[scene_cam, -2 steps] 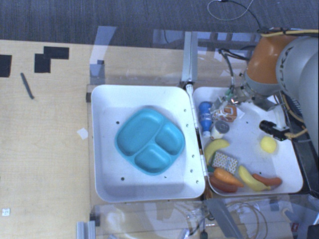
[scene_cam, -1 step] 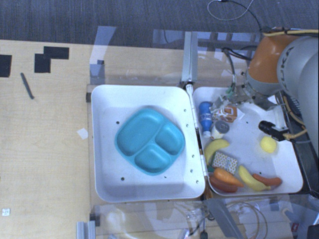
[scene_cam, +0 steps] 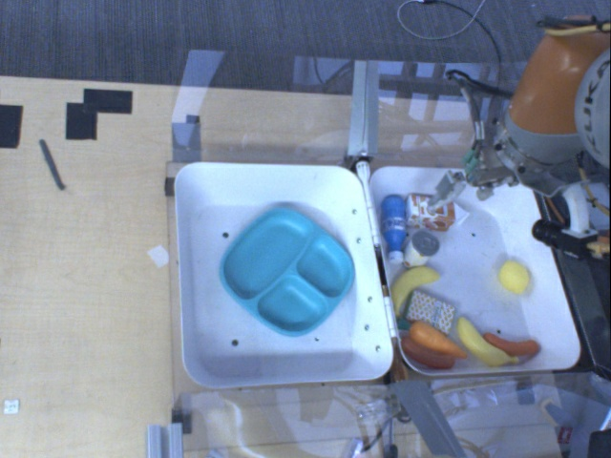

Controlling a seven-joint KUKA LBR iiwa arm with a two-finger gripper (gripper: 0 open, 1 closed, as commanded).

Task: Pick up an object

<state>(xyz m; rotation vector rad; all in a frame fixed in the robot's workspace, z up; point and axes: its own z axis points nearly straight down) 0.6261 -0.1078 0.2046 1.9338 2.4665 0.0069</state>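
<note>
Bananas (scene_cam: 482, 343) of yellow plastic and orange carrots (scene_cam: 434, 337) are crowding the right white bin's (scene_cam: 563, 337) near edge, so the lone yellow ball (scene_cam: 514, 277) is offering clearer approach. Farther back, the hand (scene_cam: 456, 183) is hovering over a small red-and-white carton (scene_cam: 431, 212); whether its fingers are apart, I cannot tell.

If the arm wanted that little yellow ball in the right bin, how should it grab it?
Probably straight down from above, jaws closing across the middle of the yellow ball. It is round, so any pinch direction works, and it sits alone on the right bin floor, apart from its neighbours.
</note>
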